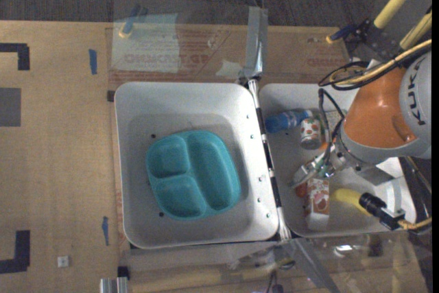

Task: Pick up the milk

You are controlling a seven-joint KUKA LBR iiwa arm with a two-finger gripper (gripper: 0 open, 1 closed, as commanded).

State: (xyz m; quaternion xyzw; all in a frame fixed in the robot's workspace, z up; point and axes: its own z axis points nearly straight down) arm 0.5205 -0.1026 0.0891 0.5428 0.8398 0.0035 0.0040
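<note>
Small white-and-orange milk carton (pixel 317 201) lying near the front wall of the right-hand shallow white bin (pixel 288 168). Two-finger gripper (pixel 317 171) poised just above the carton, touching or nearly so; finger state impossible to tell. Blue plastic bottle (pixel 287 121) and small printed cup (pixel 311 132) toward that bin's back wall. Teal sectioned plastic tray (pixel 193 173) in the neighbouring left bin (pixel 137 113).

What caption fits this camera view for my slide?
Robot gripper hovers above the milk carton in the right bin; a teal tray sits in the left.
</note>
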